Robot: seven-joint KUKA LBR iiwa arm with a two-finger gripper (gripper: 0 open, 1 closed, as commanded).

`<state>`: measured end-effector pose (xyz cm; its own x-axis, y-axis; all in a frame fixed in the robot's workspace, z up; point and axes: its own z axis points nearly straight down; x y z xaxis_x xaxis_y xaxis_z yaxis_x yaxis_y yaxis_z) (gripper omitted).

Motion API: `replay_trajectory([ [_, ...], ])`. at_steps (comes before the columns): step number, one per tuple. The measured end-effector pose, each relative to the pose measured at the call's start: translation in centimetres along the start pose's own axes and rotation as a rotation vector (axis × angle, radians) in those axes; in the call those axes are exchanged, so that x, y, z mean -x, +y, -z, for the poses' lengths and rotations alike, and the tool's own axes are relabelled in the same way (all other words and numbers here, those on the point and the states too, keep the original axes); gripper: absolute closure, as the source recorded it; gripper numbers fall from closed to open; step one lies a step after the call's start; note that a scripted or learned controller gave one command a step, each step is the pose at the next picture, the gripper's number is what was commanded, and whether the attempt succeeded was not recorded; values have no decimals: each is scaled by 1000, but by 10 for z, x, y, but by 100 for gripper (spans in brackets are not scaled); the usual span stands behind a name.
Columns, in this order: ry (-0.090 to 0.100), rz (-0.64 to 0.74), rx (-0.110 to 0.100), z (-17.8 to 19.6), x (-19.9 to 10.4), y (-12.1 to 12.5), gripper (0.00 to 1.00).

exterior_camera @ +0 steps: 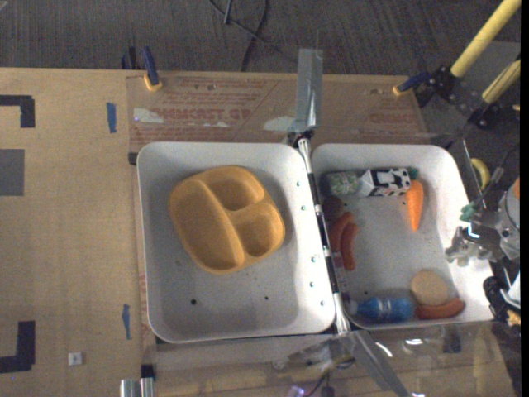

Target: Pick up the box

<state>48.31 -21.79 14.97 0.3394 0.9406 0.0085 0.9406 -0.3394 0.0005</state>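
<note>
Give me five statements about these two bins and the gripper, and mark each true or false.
1. The yellow divided plate lies in the left bin. True.
2. The box lies along the right bin's far wall. True.
3. The carrot lies in the left bin. False: it is in the right bin, beside the box.
4. The gripper holds the box. False: it is at the right bin's right rim, apart from the box.
5. The blue bottle lies near the right bin's near wall. True.
</note>
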Motion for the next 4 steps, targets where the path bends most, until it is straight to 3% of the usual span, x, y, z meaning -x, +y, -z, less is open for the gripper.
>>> replay_trajectory([
  [1, -10, -10, 13, -61, -23, -9, 100],
  [2, -3, -5, 5, -63, -28, -11, 0],
  [3, -5, -7, 7, -53, -27, -10, 100],
  [4, -5, -8, 9, -42, -26, -10, 100],
])
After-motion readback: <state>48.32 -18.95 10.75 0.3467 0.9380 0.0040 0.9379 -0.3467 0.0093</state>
